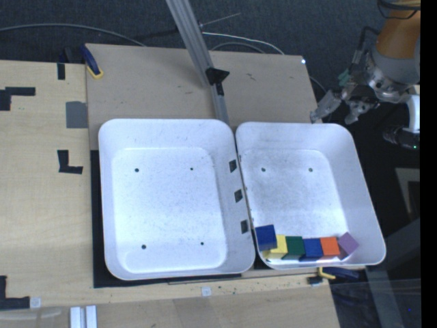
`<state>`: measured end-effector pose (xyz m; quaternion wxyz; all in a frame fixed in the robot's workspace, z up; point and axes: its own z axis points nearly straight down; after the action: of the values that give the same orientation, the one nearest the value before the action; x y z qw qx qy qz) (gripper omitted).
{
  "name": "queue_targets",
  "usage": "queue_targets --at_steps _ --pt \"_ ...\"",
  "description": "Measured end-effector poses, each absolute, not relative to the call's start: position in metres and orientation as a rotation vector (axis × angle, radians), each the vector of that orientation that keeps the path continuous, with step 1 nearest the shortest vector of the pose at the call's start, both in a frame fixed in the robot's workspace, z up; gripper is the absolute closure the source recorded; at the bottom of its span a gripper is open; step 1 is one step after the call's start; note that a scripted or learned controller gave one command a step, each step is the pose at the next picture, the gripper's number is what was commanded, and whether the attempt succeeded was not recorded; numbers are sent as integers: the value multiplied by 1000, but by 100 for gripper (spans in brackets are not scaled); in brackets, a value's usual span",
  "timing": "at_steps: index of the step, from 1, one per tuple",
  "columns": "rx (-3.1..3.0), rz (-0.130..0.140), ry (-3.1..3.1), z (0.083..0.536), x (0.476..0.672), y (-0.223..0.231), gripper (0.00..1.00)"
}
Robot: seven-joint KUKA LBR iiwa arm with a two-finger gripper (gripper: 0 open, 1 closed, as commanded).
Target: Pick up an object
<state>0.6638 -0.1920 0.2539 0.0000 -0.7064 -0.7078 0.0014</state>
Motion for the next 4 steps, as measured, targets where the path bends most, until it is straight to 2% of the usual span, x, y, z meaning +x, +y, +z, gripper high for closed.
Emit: queue_targets --at_steps 1,2,3,4 --pt "-2222 -8 -2231 350 646 -163 0" --pt "-2227 1 -2219 382 589 -206 0" --pt "-2218 3 -2226 360 671 -208 0" --pt "-2216 -12 -2237 451 644 -123 0"
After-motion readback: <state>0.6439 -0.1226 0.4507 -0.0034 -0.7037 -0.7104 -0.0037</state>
